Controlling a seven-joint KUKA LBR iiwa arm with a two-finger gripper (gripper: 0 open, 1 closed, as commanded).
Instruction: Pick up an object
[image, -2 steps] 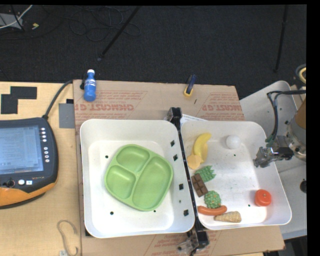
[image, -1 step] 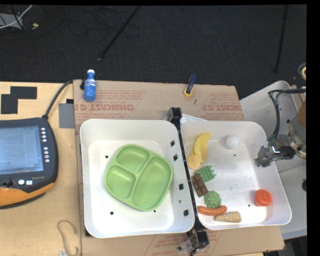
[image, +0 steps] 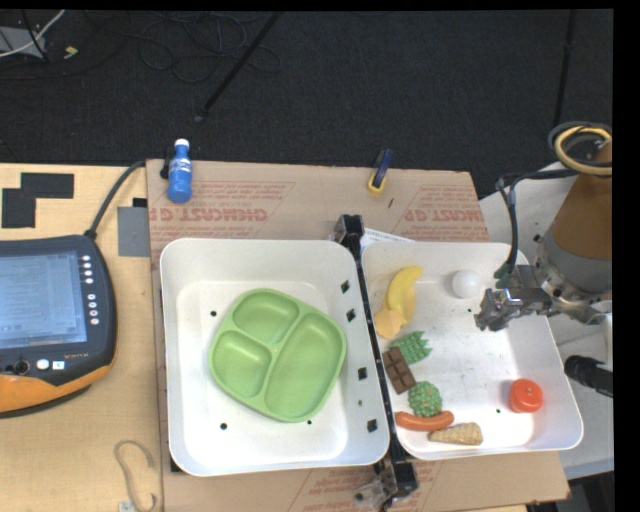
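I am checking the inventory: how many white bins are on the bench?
2. The left shallow white plastic bin holds a green divided tray. The right shallow white plastic bin adjoins it, holding the small toy foods. None seems hidden.

Cardboard sheet (image: 300, 205): you'll see red print, upside down and too blurred to read with certainty.
Pendant screen (image: 38, 298): unreadable.

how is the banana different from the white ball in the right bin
The banana is yellow, long and curved; the white ball is round and smaller. The banana lies by the bin's left wall, touching a yellow piece below it; the ball sits alone, nearer the gripper. Both rest in the right bin, ungrasped.
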